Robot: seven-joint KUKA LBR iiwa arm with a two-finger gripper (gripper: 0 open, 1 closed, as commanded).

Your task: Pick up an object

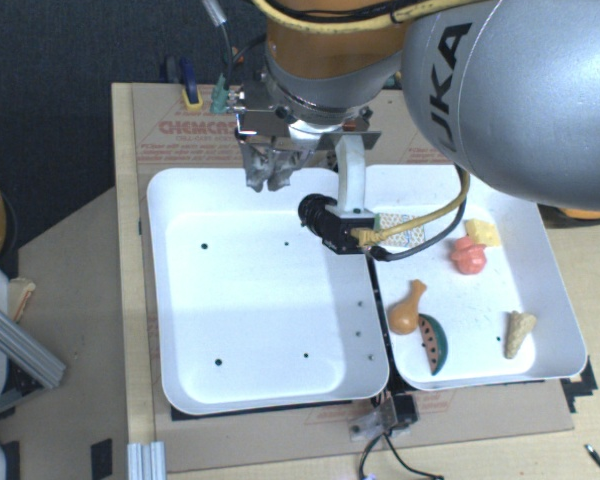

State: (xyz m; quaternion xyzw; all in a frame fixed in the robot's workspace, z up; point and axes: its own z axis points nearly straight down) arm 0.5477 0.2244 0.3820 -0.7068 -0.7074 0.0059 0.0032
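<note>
Gripper (270, 176) hangs over the far edge of the left bin (180, 298), near the far-right corner. Fingertips look pinched together, nothing between them. Not holding anything.

All the candidates sit in the right bin (555, 278). Pink lump (468, 257) and yellow block (483, 232) touch each other toward the far right. Orange pear shape (407, 310) lies near the divider, with a watermelon slice (433, 343) just beside it on the near side. Beige piece (519, 332) sits near the right wall, apart from the rest. Patterned flat item (400, 230) at the far side is partly covered by a yellow cable (435, 230) and a black fitting (325, 223) off the arm.

My read: the gripper is parked over the wrong bin for a pick, likely in transit or between tries. Task looks not started, or the last grab came up empty. Next move needs a shift right across the divider, then a descent. The beige piece looks easiest since it's isolated. The pink/yellow pair risks a double grab or a nudge.
</note>
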